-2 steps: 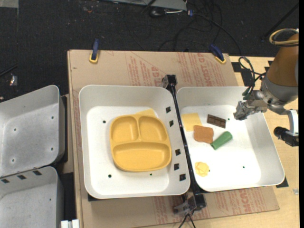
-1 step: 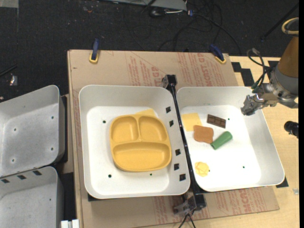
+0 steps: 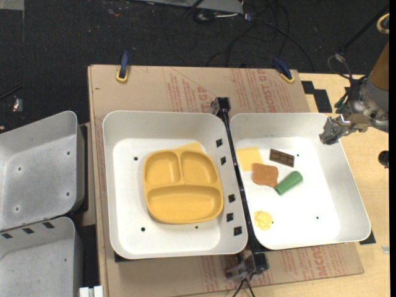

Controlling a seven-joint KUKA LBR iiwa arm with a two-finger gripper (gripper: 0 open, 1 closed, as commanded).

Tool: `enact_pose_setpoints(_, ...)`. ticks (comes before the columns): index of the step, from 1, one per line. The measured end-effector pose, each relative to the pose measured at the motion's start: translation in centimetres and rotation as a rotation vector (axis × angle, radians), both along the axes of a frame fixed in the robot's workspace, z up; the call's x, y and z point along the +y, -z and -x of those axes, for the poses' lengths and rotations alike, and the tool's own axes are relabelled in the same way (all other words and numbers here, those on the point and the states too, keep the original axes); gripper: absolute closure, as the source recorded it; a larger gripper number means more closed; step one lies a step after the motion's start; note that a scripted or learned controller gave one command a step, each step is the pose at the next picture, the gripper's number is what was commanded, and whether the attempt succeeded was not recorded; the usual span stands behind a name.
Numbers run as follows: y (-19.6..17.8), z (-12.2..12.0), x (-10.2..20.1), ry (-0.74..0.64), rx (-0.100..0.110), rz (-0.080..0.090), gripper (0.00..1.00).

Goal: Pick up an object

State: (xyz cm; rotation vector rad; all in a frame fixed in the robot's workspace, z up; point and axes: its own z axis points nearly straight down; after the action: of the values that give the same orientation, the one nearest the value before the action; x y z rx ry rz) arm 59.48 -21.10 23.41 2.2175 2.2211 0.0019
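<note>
Hovering above the right bin's (image 3: 346, 184) far right rim, the gripper (image 3: 330, 132) carried nothing; whether released or clenched could not be told. The nearest candidates, a green cylinder (image 3: 288, 182) and brown bar (image 3: 282, 158), lay mid-bin. Centring over one isolated piece before descending would likely serve best.

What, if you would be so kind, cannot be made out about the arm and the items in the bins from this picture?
- Gripper: small and blurred in the camera view; finger state unreadable.
- Arm: cut off by the right edge.
- Yellow sheet in the left bin: mostly hidden beneath the yellow tray.
- Small yellow piece in the right bin: too small to identify.
</note>
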Motion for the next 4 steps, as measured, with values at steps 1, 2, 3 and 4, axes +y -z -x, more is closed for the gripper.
enact_pose_setpoints(1,-0.1,0.0,6.1,-0.006,0.003,-0.003,1.00)
enact_pose_setpoints(2,0.1,-1.7,11.6,-0.007,0.001,-0.003,1.00)
enact_pose_setpoints(3,0.8,-1.5,16.7,-0.006,0.004,-0.003,1.00)
enact_pose_setpoints(4,1.4,-1.7,21.4,-0.005,0.004,-0.002,1.00)
